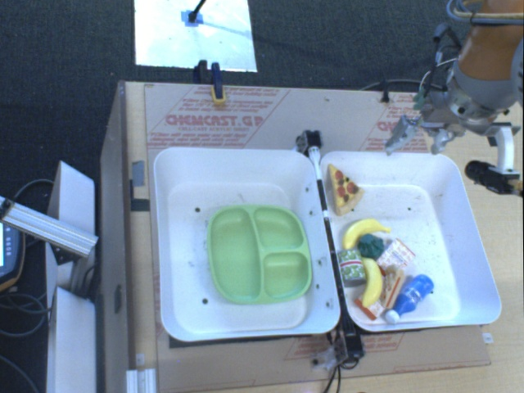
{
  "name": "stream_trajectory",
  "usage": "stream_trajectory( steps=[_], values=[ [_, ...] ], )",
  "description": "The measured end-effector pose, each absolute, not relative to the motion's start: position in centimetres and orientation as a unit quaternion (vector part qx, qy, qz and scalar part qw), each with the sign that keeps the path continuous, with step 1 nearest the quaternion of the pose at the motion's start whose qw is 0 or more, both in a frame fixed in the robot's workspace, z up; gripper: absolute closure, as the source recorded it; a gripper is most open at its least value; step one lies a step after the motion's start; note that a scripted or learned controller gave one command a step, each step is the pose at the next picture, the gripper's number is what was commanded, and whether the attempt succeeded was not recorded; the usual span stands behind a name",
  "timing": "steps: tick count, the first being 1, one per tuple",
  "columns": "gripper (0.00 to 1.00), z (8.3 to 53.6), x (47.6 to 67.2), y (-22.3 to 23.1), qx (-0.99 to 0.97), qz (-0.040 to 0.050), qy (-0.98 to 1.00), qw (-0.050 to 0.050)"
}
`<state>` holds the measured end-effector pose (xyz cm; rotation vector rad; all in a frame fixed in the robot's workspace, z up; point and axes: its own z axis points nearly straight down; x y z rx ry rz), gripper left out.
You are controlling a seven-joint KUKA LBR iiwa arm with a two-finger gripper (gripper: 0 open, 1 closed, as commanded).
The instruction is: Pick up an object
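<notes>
My gripper (421, 137) hangs at the upper right, over the far rim of the right bin (458, 211), with its two fingers spread open and nothing between them. Below it in that bin a pizza slice (345, 188) lies near the far left corner. Farther toward the front sit a banana (364, 232), a dark green item (372, 246), a small can (352, 267), a second banana (372, 282), a snack packet (396, 256) and a blue bottle (410, 295).
The left bin (176, 219) holds a green divided plate (259, 253). A black clamp (311, 143) sits at the divider between the bins. A blue and yellow clip (216, 82) stands on the bench's far edge.
</notes>
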<state>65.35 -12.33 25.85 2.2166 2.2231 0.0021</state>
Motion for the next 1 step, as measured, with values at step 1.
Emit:
stream_trajectory(
  steps=[1],
  values=[
    [0.00,13.31,60.45,-9.48,0.707,-0.0002,0.708,0.000]
  ],
)
